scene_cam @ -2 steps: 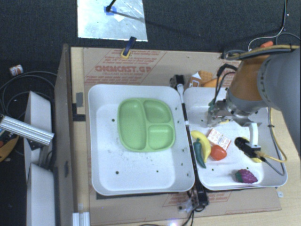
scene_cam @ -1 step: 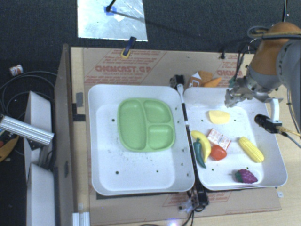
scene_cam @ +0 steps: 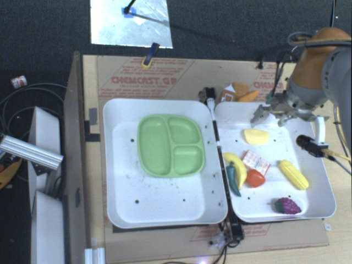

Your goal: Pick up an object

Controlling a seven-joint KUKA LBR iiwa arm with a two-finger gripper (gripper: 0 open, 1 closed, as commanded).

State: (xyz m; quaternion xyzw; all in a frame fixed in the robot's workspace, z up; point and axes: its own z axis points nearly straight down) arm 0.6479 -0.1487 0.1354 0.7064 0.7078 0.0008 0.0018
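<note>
My gripper [scene_cam: 268, 120] hangs over the far part of the right bin [scene_cam: 324, 194], open, with nothing between its fingers. Just in front of it lies a pale yellow lemon-like object [scene_cam: 256, 137]. Nearer the front are a white and red packet [scene_cam: 256, 160], a banana [scene_cam: 232, 160], a green pepper [scene_cam: 235, 181], a red tomato [scene_cam: 256, 179], a corn cob [scene_cam: 293, 174] and purple grapes [scene_cam: 288, 205].
The left bin [scene_cam: 124, 202] holds a green divided plate [scene_cam: 169, 146]. An orange and white item [scene_cam: 240, 93] lies on the cardboard behind the right bin. A black divider [scene_cam: 218, 147] runs between the bins. The grey arm [scene_cam: 319, 65] comes in from the upper right.
</note>
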